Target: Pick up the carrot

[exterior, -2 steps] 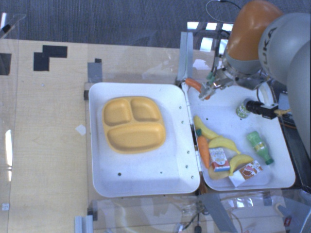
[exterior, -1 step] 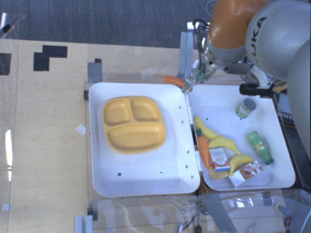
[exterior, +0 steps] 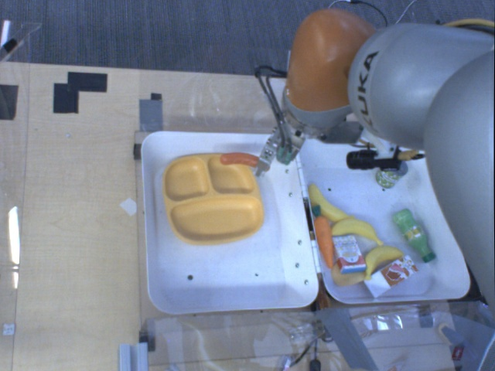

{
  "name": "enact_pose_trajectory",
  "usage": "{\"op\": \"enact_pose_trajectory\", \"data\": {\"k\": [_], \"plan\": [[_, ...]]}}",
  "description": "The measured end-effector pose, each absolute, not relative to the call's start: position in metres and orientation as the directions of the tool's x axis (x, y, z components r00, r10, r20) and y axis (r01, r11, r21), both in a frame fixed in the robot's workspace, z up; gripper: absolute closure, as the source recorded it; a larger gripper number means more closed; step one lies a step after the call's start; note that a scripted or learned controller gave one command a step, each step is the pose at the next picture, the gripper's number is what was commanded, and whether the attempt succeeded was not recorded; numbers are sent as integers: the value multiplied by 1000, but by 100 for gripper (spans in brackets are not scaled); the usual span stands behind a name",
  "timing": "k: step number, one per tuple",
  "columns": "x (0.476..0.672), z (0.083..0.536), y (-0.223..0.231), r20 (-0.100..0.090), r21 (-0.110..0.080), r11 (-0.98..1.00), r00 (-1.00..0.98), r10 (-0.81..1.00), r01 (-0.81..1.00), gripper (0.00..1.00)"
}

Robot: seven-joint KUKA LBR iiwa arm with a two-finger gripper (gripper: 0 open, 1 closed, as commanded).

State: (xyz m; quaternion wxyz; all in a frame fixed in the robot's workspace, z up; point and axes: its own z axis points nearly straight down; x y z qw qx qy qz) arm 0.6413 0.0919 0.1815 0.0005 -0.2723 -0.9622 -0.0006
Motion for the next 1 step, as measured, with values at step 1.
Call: {"op": "enact_pose_trajectory", "data": {"k": [1], "plan": [[549, 178, 137, 2, 2, 984, -984, 177, 177, 100]]}}
